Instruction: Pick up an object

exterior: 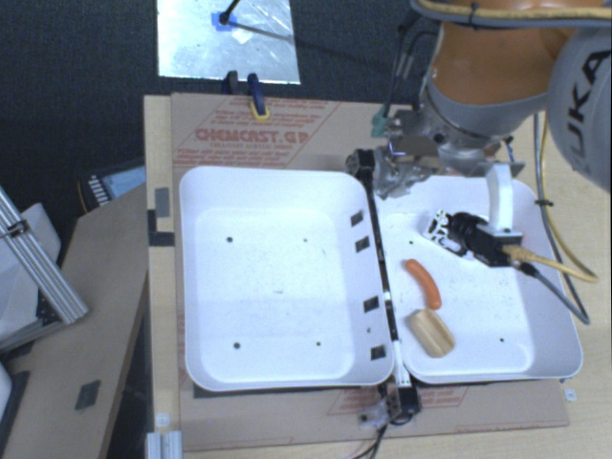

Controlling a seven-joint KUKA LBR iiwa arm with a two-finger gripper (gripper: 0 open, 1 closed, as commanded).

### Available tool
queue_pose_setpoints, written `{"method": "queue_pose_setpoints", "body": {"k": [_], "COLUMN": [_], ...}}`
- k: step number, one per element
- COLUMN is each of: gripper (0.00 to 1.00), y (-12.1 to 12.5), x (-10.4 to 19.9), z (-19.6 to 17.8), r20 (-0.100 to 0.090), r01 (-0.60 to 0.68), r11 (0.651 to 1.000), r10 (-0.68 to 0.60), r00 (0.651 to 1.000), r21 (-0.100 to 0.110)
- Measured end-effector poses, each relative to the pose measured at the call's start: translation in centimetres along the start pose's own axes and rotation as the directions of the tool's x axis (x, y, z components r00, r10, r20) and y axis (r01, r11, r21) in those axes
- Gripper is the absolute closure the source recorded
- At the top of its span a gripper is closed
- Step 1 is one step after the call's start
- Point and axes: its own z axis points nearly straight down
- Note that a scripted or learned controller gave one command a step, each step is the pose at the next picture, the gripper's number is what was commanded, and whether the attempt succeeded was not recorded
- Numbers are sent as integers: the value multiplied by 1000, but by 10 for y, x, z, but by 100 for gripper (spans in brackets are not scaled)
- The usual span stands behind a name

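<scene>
An orange sausage-shaped piece lies in the right bin, near its left wall. Just in front of the piece rests a tan wooden block. My gripper hangs under the orange-banded wrist, over the back left corner of the right bin, close to the divider between the bins. It is well behind both objects and touches neither of them. I see nothing held beneath it.
The left bin sits beside the right one on a cardboard sheet. A shiny foil square lies at the back, with a blue and yellow clamp by the cardboard's far edge. Metal framing stands at the left.
</scene>
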Motion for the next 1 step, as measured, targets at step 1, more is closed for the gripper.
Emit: {"method": "queue_pose_setpoints", "body": {"k": [1], "gripper": [100], "y": [-61], "x": [-9], "z": [1], "r20": [0], "r01": [-5], "r11": [1000], "r10": [5], "r00": [1000], "r21": [4]}}
